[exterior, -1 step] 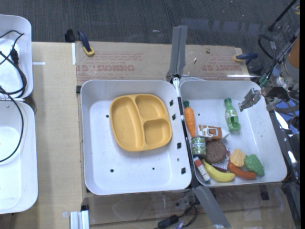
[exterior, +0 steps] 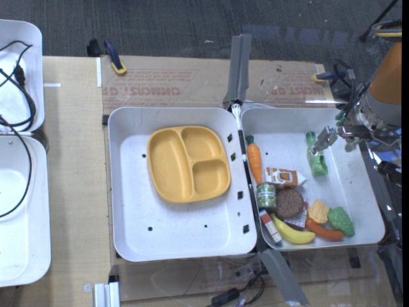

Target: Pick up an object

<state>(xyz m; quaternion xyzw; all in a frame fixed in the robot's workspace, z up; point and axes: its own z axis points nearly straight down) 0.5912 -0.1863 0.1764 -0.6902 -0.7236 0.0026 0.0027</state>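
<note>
Green bottle (exterior: 317, 160) just below open, empty end effector (exterior: 337, 137), arm from right.

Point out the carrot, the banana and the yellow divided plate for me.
carrot (exterior: 255, 162), camera view, middle of its orange body.
banana (exterior: 293, 233), camera view, middle of its curve.
yellow divided plate (exterior: 167, 165), camera view, floor of its large left compartment.

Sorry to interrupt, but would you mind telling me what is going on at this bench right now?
A grey robot arm reaches in from the right, its hand poised over the right bin, close to a green bottle. Nothing is visibly gripped. More toy food, including a carrot and banana, lies there. The left bin holds a yellow divided plate.
</note>
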